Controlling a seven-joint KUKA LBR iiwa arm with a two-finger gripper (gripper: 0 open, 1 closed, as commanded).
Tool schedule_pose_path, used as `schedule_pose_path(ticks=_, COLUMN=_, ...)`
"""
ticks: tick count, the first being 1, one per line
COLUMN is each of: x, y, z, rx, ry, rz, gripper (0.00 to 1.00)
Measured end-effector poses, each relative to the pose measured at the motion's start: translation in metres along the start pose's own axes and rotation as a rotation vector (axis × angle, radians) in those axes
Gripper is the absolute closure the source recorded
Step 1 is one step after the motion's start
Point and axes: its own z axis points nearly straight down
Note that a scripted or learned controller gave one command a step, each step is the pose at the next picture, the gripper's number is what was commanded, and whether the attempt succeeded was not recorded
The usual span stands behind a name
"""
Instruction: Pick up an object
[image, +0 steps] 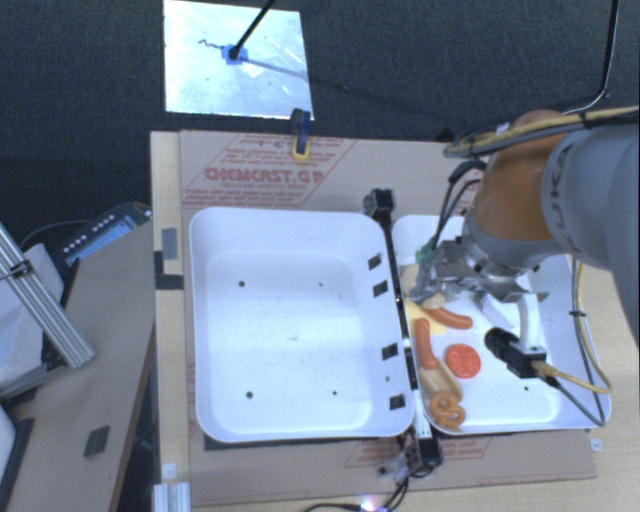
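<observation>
In the right bin (520, 408) lie several small toy foods. An orange sausage (448, 319) lies across, a second orange sausage (423, 342) runs lengthwise beside the bin's left wall, and a red disc (462, 360) sits just right of it. A tan piece (438, 378) and an orange pretzel-like ring (447, 409) lie near the front left corner. My gripper (436, 290) hangs low over the bin's left part, just above and behind the crosswise sausage, with the grey and orange wrist (515, 200) over it. Something green (425, 256) shows at the gripper's far side.
The left bin (290, 216) stands beside the right one, joined by a black-clipped divider (395, 310). A black cable plug (515, 355) and yellow cable (585, 375) hang from the arm over the right bin. A yellow clamp (300, 150) sits at the board's back edge.
</observation>
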Motion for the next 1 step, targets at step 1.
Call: schedule_pose_path(ticks=1, x=0.0239, y=0.0038, z=0.0092, rx=-0.001, ry=0.0, rz=0.0, gripper=1.0)
